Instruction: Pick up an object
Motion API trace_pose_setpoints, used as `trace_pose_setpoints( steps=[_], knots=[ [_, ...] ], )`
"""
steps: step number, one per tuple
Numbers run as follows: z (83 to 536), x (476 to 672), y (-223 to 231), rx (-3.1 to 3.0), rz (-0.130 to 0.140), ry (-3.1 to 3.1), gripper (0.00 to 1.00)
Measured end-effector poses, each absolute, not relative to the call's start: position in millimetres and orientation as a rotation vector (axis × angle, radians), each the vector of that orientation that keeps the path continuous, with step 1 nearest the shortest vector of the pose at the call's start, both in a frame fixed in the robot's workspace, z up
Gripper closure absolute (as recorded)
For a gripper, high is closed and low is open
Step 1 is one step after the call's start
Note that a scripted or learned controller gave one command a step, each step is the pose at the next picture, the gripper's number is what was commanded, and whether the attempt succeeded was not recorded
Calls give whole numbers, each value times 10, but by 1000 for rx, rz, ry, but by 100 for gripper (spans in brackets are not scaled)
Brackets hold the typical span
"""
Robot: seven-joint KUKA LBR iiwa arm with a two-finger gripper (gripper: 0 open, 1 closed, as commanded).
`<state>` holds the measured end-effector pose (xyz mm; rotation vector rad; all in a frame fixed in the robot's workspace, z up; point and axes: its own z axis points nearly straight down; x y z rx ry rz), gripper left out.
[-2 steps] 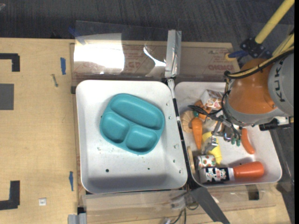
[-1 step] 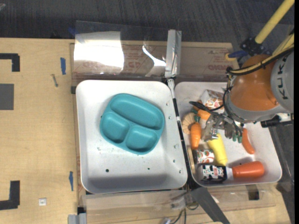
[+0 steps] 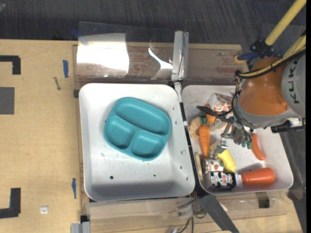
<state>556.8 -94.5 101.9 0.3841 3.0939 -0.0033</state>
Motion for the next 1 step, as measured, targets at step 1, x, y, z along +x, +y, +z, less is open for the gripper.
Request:
trace_pose_setpoints(
  steps=[1],
  knots=[
    [898,5018,-988,618,5,3062,0]
  ],
)
